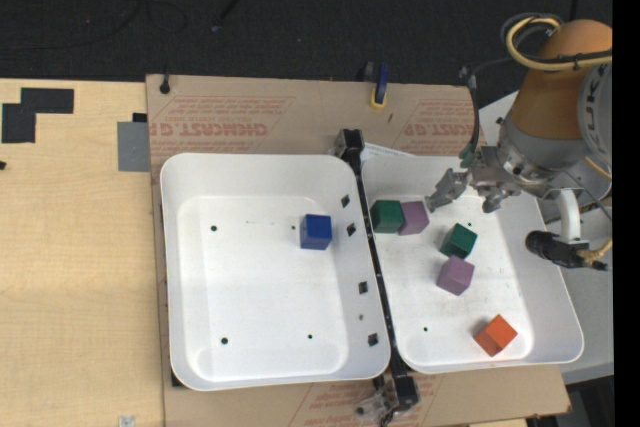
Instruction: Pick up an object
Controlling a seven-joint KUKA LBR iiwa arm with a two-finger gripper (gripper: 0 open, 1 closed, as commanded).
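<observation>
Nearest the camera is the front rim of the left bin, and inside that bin a single blue cube sits toward its right side, well apart from the walls. Across the black divider, the right bin holds five blocks: a dark green cube touching a purple cube near the back left, a second green cube further right with another purple cube just in front of it, and an orange cube alone near the front right corner.

Over the back of the right bin hangs the gripper, its two fingers spread apart with nothing between them. The arm comes in from the right. No object is picked yet.

Closest to the fingertips, I judge, is the purple cube of the touching pair, lying just forward and left of the gripper; the second green cube lies forward and slightly right. The pair's contact could crowd a finger, so the lone green one looks the easier target.
</observation>
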